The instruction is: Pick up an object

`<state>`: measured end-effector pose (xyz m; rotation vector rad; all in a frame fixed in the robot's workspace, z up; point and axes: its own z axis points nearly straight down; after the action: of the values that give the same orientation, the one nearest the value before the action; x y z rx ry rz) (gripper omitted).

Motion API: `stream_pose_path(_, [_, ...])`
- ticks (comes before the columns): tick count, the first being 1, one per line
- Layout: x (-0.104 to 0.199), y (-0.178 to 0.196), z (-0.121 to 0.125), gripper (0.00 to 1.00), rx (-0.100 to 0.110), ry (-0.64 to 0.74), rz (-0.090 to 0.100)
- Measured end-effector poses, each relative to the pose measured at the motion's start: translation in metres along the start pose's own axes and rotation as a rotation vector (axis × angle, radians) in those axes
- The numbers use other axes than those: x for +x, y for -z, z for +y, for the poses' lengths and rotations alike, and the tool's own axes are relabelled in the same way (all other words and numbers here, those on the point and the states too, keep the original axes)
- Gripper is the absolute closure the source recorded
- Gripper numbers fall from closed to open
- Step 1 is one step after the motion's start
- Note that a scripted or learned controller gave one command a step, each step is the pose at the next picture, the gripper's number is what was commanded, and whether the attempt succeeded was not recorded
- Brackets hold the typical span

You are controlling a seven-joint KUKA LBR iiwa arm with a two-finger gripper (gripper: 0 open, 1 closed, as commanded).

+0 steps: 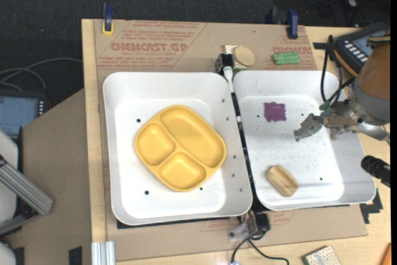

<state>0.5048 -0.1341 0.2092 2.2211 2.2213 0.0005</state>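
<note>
A yellow three-compartment plate (180, 147) lies in the middle of the left bin (116, 133). In the right bin (338, 174) there is a flat purple piece (275, 111) near the back and a tan wooden block (282, 180) near the front. My gripper (306, 129) reaches in from the right and hangs low over the right bin. It is to the right of and slightly in front of the purple piece, and behind the block. Nothing shows in its grasp.
On the cardboard behind the bins lie a green object (286, 58) and a round tan disc (245, 57). A black divider (239, 133) runs between the bins. Cables and a dark device (353, 53) crowd the right side by the arm.
</note>
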Motion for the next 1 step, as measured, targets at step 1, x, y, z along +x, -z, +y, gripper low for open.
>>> stream_pose_path(1, [0.0029,-0.1303,0.0957,0.0,-0.004,0.003,-0.001])
